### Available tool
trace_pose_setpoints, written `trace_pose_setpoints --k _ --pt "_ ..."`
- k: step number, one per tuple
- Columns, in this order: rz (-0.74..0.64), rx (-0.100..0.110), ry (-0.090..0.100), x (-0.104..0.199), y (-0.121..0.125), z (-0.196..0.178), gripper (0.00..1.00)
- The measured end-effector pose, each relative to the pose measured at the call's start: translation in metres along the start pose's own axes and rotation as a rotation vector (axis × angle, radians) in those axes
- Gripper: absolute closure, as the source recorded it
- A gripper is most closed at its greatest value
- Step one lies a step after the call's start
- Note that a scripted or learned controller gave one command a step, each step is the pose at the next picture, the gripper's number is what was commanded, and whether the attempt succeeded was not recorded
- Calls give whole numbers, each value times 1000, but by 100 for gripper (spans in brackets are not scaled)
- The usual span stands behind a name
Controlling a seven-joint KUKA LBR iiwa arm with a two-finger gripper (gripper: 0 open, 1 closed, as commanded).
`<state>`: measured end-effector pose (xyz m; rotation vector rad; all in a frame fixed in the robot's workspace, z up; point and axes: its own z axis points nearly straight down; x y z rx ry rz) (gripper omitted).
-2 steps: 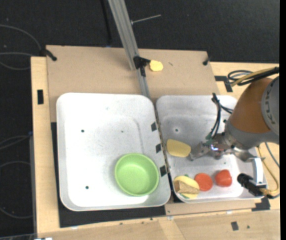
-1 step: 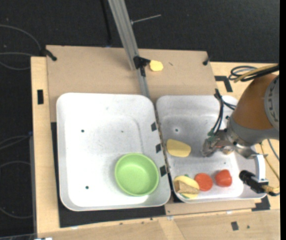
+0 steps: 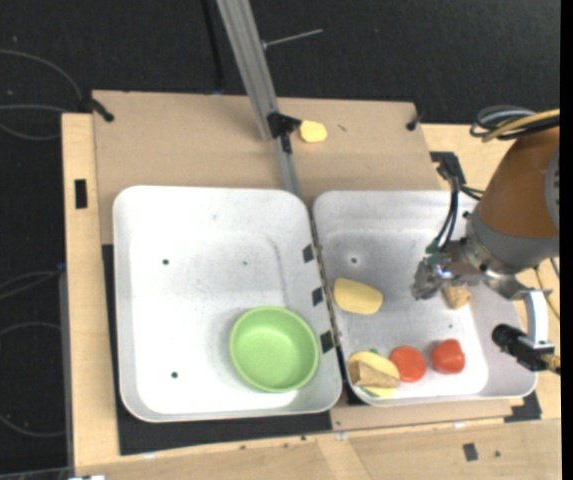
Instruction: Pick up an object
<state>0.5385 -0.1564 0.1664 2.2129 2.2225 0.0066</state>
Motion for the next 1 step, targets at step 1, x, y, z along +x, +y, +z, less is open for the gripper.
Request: trace_pose_setpoints --k 1 --pt "0 -2 -2 -6 4 -64 100"
